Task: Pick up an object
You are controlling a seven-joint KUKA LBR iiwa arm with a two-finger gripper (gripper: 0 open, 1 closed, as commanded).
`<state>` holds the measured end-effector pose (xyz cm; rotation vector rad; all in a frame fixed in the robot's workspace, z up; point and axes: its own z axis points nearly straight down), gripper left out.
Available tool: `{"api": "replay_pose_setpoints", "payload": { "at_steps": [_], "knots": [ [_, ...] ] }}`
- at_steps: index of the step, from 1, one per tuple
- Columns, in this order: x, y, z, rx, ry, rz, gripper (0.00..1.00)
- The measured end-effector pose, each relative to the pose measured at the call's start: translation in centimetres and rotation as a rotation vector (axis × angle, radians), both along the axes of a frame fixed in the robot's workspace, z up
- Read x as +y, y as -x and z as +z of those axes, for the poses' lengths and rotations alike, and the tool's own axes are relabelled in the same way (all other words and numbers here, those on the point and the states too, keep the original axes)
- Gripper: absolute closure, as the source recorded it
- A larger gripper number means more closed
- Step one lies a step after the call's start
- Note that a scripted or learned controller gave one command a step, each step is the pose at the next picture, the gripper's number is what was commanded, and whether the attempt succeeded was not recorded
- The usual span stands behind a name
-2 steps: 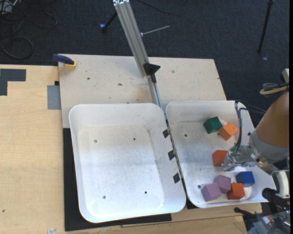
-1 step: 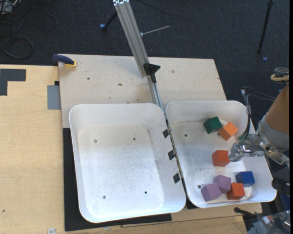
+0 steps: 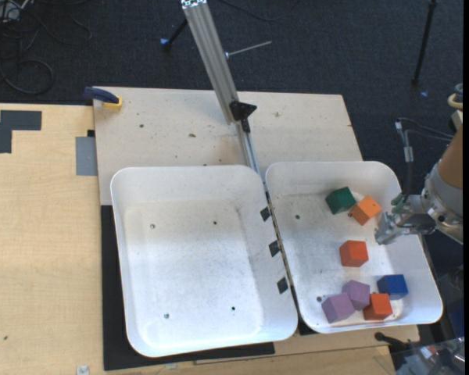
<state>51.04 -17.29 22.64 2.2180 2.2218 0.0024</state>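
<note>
The right bin [image 3: 313,186] holds several small blocks. A green block [image 3: 341,200] and an orange block [image 3: 366,209] lie near its far right corner. A red-orange block [image 3: 353,253] sits mid-bin. Two purple blocks [image 3: 346,300], a blue block [image 3: 392,285] and another orange block [image 3: 378,307] cluster at the near right corner. My gripper [image 3: 389,230] hangs over the bin's right side, to the right of the red-orange block and just below the orange one. I see no block between its fingers.
The left bin [image 3: 141,194] lies beside the right one, with black clips [image 3: 273,248] along the shared edge. A slanted aluminium post [image 3: 215,61] rises behind the bins. A clamp [image 3: 103,97] sits at the board's far left corner.
</note>
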Motion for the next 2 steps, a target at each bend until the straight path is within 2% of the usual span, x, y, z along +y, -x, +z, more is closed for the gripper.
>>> {"api": "replay_pose_setpoints", "payload": {
  "at_steps": [1,2],
  "knots": [
    [-0.1,-0.1,4.2,0.000,0.000,-0.001,1.00],
    [4.7,-2.0,3.4,0.005,-0.002,0.002,1.00]
  ]
}}
